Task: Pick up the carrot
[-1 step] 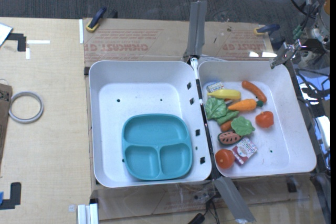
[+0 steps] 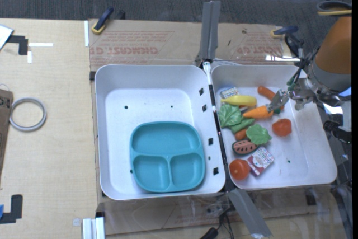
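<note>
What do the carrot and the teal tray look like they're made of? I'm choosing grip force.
The carrot, at the gripper, looks like moulded toy plastic: flat, uniform orange, smooth skin, though it is too small to be sure. The teal tray looks like rigid plastic with a matte-to-satin finish: one even colour, rounded moulded compartments, soft highlights.

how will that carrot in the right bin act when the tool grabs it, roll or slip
The carrot looks like smooth, glossy toy plastic, so it is probably stiff and light but somewhat slippery. Its tapered, rounded shape could let it roll or squirt out of a pinch. It lies against the green leafy piece and near the banana, which may shift if it moves. The tool sits at its thick end.
</note>
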{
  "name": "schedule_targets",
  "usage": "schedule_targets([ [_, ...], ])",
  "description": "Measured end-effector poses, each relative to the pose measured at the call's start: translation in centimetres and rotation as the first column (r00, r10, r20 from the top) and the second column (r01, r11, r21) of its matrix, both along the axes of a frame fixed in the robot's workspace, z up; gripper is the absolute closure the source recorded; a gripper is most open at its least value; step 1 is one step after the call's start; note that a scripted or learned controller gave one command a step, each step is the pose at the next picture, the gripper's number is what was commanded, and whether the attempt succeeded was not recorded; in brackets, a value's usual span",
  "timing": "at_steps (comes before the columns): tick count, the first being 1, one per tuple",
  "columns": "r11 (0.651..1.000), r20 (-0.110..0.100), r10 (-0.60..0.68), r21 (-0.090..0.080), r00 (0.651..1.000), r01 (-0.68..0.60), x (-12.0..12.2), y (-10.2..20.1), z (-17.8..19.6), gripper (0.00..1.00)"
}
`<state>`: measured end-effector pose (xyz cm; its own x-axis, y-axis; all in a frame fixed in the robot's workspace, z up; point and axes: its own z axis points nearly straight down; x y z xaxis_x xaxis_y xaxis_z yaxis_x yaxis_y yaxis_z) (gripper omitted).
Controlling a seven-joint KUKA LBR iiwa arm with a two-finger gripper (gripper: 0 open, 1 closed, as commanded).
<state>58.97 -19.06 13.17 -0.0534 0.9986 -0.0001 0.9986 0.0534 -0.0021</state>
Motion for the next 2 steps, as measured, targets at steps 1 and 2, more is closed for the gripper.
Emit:
schedule_targets([
  [1,0.951,0.021,-0.31,0.006,0.951,0.31,-0.52,1.6,-2.83,0.0],
  [2,0.951,0.018,-0.309,0.004,0.951,0.309,-0.61,1.59,-2.11,1.0],
])
